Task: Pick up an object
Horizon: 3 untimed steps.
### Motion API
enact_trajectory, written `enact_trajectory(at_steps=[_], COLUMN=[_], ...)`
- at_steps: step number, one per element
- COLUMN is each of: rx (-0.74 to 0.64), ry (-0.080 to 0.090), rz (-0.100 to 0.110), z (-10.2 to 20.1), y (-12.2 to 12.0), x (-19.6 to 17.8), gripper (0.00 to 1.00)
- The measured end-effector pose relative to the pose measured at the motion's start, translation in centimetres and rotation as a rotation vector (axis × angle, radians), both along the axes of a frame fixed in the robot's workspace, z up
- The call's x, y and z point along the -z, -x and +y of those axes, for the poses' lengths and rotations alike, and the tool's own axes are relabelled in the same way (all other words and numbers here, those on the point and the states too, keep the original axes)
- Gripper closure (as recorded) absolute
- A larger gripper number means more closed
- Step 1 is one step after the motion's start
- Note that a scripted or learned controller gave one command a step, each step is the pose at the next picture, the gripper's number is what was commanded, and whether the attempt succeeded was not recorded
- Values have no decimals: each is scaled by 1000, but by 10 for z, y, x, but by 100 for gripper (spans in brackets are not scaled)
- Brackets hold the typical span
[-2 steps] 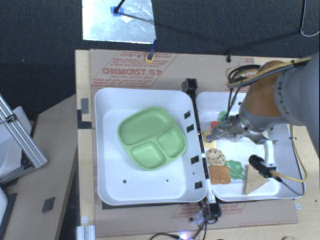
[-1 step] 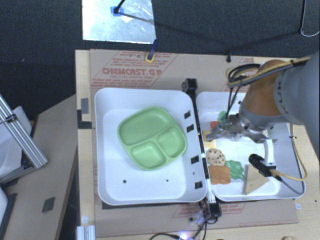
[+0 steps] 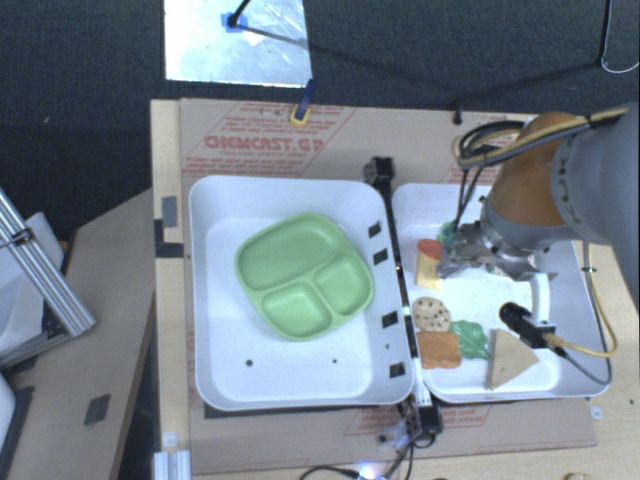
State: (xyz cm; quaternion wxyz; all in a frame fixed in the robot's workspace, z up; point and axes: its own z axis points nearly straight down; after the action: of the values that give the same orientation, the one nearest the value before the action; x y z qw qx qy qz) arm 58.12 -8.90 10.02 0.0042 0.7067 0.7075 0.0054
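Leftmost on the table [image 3: 170,268], a white bin [image 3: 215,268] holds a green divided plate [image 3: 303,276]; right bin [image 3: 570,378] holds yellow block [image 3: 429,265], cookie [image 3: 432,314], orange toast piece [image 3: 439,349], green leafy toy [image 3: 469,337], tan wedge [image 3: 510,360]; gripper [image 3: 458,251] sits low beside yellow block; fingers' state hidden, cannot tell.

bench [image 3: 170,268]: tan board surface, red print at rear | left white bin [image 3: 215,368] and right white bin [image 3: 570,383] sit side by side, touching along black divider [image 3: 392,268] | yellow clip [image 3: 300,115] at rear edge
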Motion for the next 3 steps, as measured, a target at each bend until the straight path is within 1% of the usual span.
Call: enact_trajectory(at_steps=[1, 2, 3], rx=[-2, -3, -3], ry=[3, 3, 2], rz=[8, 7, 9], z=[-1, -3, -3], y=[8, 6, 5], x=[-55, -99, -126], gripper=[100, 100, 100])
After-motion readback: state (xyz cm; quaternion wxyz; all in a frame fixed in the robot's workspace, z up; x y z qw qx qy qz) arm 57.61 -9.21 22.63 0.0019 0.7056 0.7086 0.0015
